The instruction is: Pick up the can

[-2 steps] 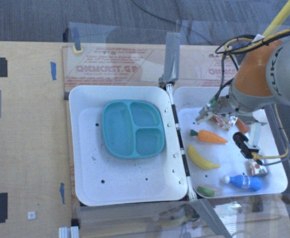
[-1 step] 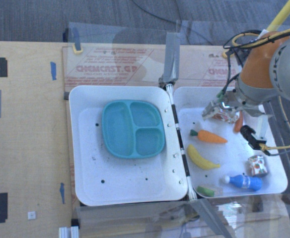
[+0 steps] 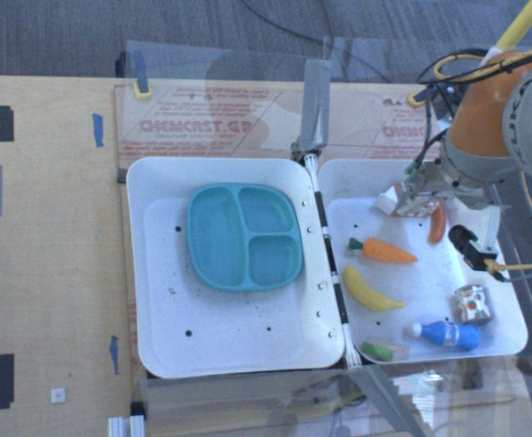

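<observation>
While the can [image 3: 472,304] is lying untouched in the right bin [image 3: 512,342], the claw [image 3: 418,198] is hovering well apart near the far wall. Whether it is open or closed cannot be told; the grasp is not yet begun.

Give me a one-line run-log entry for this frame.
task: pick up can | can: lying in right bin, untouched | gripper: over bin's far side, away from can | near gripper: hot dog | left bin: teal tray

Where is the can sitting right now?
The small silver-and-red can lies near the right edge of the right white bin, just above the blue plastic bottle and right of the yellow banana.
</observation>
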`<state>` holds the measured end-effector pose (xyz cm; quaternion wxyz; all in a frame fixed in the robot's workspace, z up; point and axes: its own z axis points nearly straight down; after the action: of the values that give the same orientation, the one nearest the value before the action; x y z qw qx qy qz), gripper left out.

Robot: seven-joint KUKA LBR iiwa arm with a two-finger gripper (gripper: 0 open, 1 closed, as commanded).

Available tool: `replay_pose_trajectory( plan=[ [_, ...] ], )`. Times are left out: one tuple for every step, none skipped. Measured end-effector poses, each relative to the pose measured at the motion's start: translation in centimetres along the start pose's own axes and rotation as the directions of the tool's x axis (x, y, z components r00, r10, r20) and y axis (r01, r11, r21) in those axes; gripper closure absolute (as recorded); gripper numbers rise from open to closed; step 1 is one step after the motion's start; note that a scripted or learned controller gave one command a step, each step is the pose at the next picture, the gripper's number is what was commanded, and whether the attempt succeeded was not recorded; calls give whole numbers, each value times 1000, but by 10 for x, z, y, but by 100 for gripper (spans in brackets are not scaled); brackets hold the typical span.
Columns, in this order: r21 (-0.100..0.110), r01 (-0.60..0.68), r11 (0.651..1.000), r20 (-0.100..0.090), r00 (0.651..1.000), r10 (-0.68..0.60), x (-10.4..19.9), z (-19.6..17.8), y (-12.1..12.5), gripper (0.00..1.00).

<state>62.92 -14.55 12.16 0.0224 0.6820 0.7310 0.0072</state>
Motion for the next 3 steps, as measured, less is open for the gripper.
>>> replay_pose_trajectory(
  plan=[
    [-2, 3, 1000, -5, 1000, -3, 4, -1, 2, 0],
    [11, -15, 1000, -13, 1000, 15, -6, 4, 16, 0],
    [18, -70, 997, -32, 997, 71, -15, 5, 21, 0]
  ],
)
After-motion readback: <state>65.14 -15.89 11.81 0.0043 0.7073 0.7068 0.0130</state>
